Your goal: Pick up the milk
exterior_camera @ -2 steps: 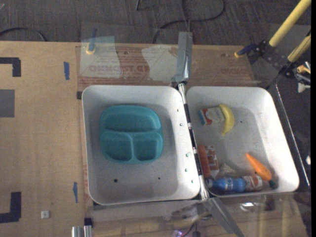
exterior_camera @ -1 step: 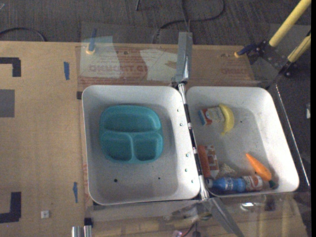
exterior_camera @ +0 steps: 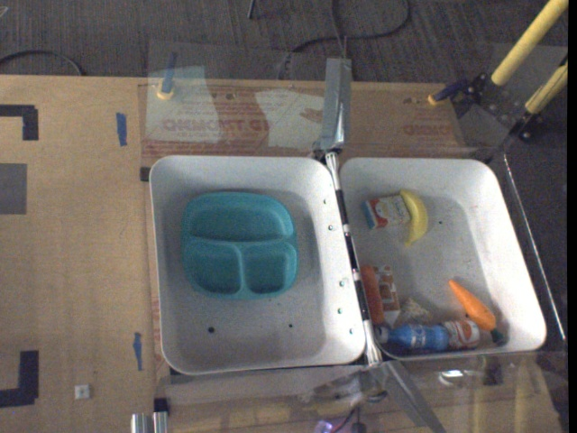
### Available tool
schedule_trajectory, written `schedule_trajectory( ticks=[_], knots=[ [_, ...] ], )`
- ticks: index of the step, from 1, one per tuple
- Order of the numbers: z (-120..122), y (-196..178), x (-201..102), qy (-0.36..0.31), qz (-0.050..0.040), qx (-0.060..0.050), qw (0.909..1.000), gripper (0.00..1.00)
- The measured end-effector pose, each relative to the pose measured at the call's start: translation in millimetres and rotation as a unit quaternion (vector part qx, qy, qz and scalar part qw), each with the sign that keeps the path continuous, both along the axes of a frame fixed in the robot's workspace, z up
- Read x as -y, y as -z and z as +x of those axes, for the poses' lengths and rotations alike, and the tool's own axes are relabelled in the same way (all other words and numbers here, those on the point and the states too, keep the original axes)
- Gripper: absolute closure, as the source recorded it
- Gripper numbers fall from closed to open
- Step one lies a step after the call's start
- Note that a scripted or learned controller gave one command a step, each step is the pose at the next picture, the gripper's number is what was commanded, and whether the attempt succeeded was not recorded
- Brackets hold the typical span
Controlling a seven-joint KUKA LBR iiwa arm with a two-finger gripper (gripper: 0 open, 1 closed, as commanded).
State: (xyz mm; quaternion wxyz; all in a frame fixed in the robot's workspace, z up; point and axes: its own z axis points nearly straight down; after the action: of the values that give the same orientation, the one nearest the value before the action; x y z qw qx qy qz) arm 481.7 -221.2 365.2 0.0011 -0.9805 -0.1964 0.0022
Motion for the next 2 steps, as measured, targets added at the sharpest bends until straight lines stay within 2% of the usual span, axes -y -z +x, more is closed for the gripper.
schedule_trajectory(
  ticks=[1, 2],
  knots=[
    [-1.7, -69.7, 2.1, 0.0, -0.0008, 0.002, 1.0, 1.0],
    [-0.4, -79.6, 0.9, -0.002, -0.0014, 0.001, 1.0, 1.0]
  ],
)
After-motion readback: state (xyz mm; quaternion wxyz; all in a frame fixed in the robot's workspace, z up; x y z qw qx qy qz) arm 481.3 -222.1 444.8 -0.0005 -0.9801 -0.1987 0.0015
